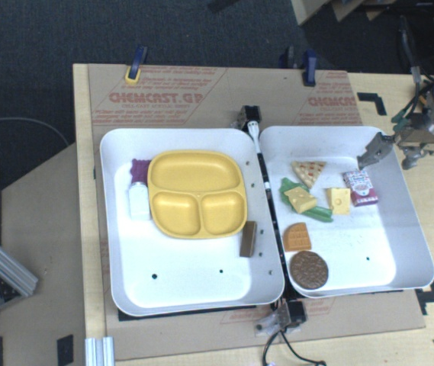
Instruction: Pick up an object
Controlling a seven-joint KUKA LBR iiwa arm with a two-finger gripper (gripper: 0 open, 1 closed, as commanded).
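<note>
Inside left bin (pixel 117 204), yellow tray (pixel 197 193)

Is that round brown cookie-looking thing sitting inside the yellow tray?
No, the round brown cookie lies in the right bin, while the yellow tray sits in the left bin.

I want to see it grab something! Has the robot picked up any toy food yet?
Not yet. The gripper hangs over the right bin, beside the little red-and-white carton. The pizza slice, cheese and cookie all lie in the bin. Grabbing and lifting are left.
</note>
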